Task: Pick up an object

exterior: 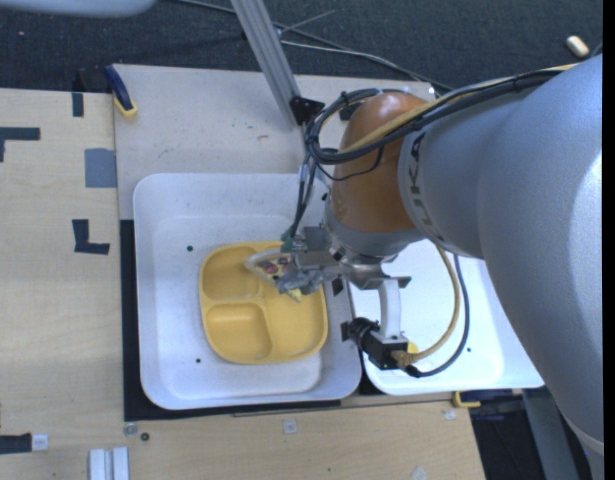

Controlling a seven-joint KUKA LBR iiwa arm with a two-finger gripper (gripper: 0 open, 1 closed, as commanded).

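Camera view: arm (467, 168) overhangs yellow tray (249, 313).

One fixed camera overlooks both bins (157, 268) (slanted downward).

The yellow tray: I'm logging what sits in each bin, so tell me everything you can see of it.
The yellow tray is a rounded, smooth dish that looks like plastic, split by raised ridges into compartments: a smaller one at its near left and larger ones beside and behind it. It lies flat and upright on the floor of the left bin, toward that bin's right side. The gripper is low over its far right part, hiding some of the rim there. Whether they touch cannot be told.
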